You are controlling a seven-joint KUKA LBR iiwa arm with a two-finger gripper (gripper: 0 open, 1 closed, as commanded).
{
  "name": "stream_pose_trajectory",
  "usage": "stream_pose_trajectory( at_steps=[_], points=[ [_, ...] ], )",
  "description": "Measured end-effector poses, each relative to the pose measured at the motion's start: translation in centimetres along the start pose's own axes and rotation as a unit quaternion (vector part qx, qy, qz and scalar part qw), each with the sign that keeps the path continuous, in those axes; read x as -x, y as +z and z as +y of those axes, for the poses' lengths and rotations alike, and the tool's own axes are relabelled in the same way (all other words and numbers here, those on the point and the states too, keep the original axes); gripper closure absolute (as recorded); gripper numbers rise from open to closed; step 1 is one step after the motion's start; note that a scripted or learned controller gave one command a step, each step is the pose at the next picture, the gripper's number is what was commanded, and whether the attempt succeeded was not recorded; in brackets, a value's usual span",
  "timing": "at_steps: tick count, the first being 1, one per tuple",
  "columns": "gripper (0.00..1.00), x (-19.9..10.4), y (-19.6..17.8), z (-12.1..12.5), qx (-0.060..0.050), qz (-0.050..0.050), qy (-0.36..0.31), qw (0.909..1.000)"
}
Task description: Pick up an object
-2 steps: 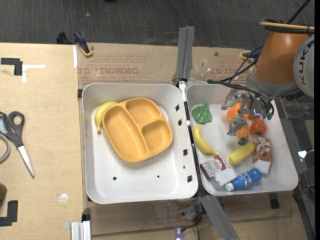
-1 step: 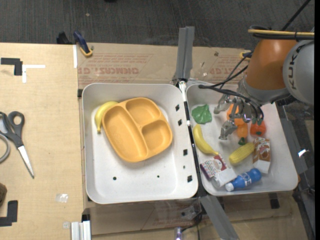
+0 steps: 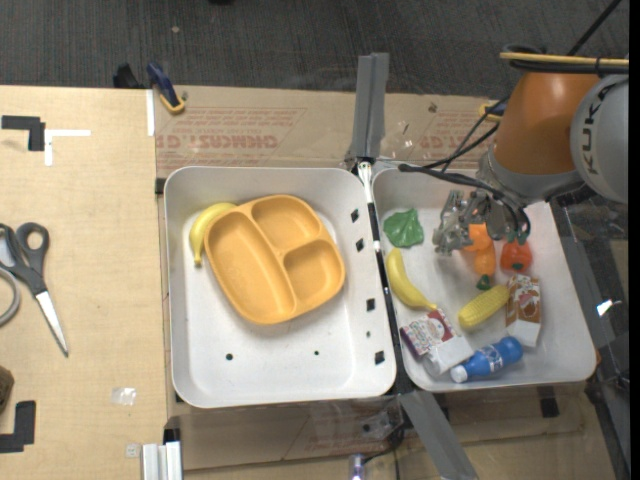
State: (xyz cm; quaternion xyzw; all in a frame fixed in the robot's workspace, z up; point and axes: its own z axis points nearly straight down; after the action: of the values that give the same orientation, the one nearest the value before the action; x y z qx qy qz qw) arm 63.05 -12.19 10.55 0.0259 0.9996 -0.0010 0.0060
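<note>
My gripper (image 3: 458, 233) hangs low over the far middle of the right bin (image 3: 560, 363), on the grey arm with its orange band (image 3: 535, 118). An orange toy (image 3: 484, 249) lies just right of the gripper, touching or nearly touching it. A small orange-red fruit (image 3: 516, 256) sits further right. To the gripper's left lies a green leafy toy (image 3: 404, 228). A yellow banana (image 3: 405, 280) and a corn cob (image 3: 483, 304) lie nearer the front.
The right bin's front holds a small carton (image 3: 524, 308), a blue bottle (image 3: 490, 360) and a purple-and-white packet (image 3: 430, 336). In the left bin (image 3: 270, 368) an orange divided plate (image 3: 275, 256) covers part of another banana (image 3: 205, 226). Scissors (image 3: 35, 278) lie on the bench at the left.
</note>
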Motion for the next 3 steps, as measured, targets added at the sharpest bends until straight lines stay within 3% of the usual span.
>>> stream_pose_trajectory(
  at_steps=[1, 2, 3],
  points=[
    [0.0, 0.0, 0.0, 0.0, 0.0, 0.0, 0.0, 1.0],
    [0.0, 2.9, 1.1, -3.6, 0.0, 0.002, 0.024, 0.9997],
    [1.0, 3.1, -0.1, -3.6, 0.0, -0.002, 0.022, 0.9997]
  ],
)
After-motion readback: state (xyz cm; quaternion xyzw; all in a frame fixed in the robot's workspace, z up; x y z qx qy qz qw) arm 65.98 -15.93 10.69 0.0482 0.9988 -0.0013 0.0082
